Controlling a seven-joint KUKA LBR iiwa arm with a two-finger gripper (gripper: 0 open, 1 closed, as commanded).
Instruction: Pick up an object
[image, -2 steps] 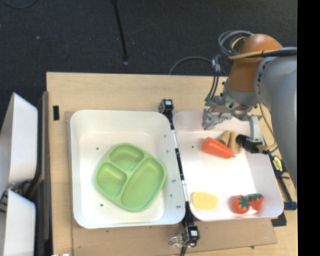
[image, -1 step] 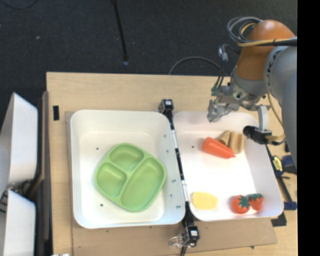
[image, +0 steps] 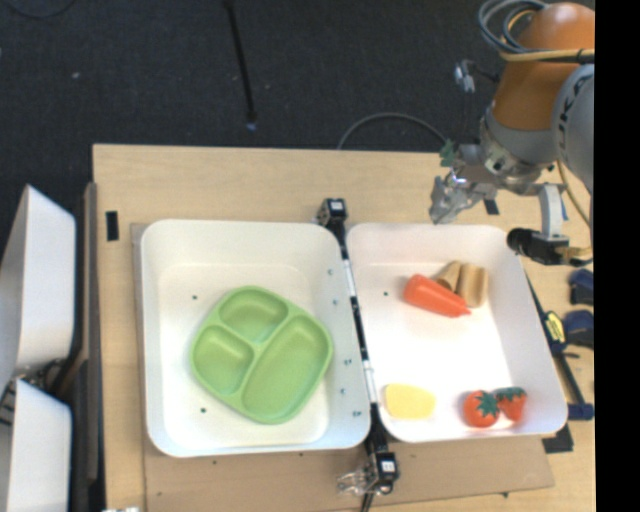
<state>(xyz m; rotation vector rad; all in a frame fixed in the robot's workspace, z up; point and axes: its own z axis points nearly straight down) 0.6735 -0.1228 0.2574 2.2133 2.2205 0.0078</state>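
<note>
My gripper (image: 447, 203) hangs over the far rim of the right bin (image: 470, 390), with nothing seen between its fingers. In that bin lie an orange carrot (image: 434, 295) beside a tan bread piece (image: 466, 281), a yellow lemon-shaped piece (image: 409, 402) at the near left, and a red strawberry pair (image: 494, 406) at the near right. The carrot sits below and slightly left of the gripper, well apart from it.
The left bin (image: 170, 400) holds a green divided plate (image: 262, 353). A hinge strip with black clips (image: 332, 211) runs between the bins. Blue and black tools (image: 575, 300) lie along the bench's right side. A cable (image: 385, 125) loops behind the bins.
</note>
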